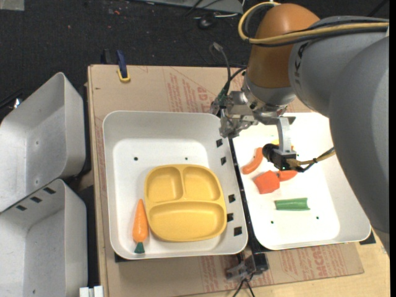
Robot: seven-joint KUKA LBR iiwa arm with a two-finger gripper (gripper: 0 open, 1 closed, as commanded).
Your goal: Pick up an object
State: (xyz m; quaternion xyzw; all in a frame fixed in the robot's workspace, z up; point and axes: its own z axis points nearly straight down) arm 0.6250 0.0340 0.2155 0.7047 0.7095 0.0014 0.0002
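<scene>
Cardboard-covered bench (161, 88): your gripper (237, 120), spread or pressed together you cannot tell, hangs at the right-hand shallow white bin's (322, 231) far-left corner, the slanted curved orange piece (252, 164) lying near, camera-side.

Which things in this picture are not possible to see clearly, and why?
Camera view:
- Right bin: far and right parts covered by the arm.
- Gripper: dark and small, whether it holds anything is unclear.
- Small orange piece: partly hidden by wrist parts, shape unclear.

The yellow plate (184, 203) and carrot (140, 223) crowd the left bin (117, 142); its back strip lies bare.
</scene>
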